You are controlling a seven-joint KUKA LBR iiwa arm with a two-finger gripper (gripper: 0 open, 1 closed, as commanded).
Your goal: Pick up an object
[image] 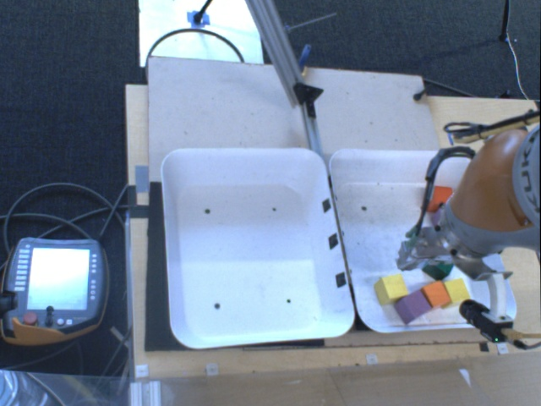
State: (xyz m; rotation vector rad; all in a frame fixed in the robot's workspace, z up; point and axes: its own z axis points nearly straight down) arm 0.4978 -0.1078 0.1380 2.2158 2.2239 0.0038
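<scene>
Dark carpet surrounds a pale wooden desk (254,358) that carries two shallow white bins side by side, with a speckled white board (220,108) lying behind them. To the left of the desk, on the floor, a teach pendant (52,290) with a bright screen sits among looped black cables. A grey metal pole (275,36) slants down from the top toward the seam between the bins.

The left bin (245,244) shows its bare white floor with a few small dark dots. The right bin (372,218) holds the blocks, all gathered toward its near right corner: a yellow block (390,288), a purple block (412,306) just beside it, an orange block (435,293) touching the purple one, and a second, paler yellow block (456,290) to its right. A dark green piece (438,271) peeks out just under the arm's wrist, and another orange block (439,198) lies further back, partly hidden by the arm.

The arm reaches in from the right, its orange band (494,184) large over the right bin. The gripper (416,252) hangs low just behind the cluster of blocks. From here I cannot tell whether its fingers are open or closed, nor see anything between them.
</scene>
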